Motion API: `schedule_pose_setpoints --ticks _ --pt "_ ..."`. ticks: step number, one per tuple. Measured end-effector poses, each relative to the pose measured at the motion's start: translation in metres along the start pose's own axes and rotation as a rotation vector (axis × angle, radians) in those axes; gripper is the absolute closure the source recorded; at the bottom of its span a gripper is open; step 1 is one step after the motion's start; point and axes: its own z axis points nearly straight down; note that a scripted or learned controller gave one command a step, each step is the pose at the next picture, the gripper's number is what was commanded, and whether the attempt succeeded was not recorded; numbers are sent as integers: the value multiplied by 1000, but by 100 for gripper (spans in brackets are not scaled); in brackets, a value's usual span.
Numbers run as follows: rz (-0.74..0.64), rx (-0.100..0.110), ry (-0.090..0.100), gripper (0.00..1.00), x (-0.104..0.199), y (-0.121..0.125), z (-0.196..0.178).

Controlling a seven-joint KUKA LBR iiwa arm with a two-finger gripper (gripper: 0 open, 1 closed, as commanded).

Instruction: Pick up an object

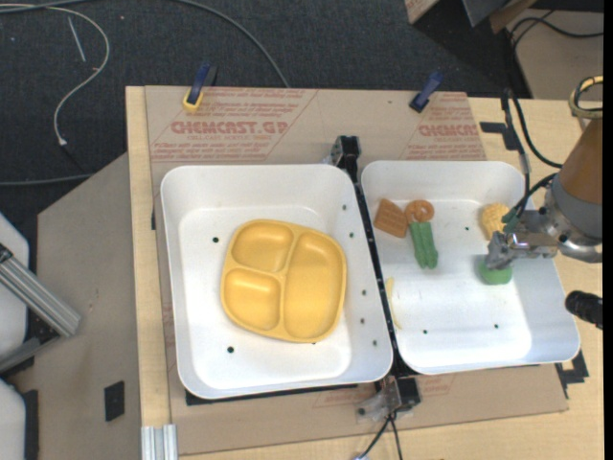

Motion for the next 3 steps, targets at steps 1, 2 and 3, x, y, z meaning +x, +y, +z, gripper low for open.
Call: schedule_pose_setpoints --ticks 1,2,3 --pt "1 -1 -1 100 -6 -7 -54" --pt "-6 3 3 100 48 23 -59" --pt "-5 4 3 100 91 59 -48"
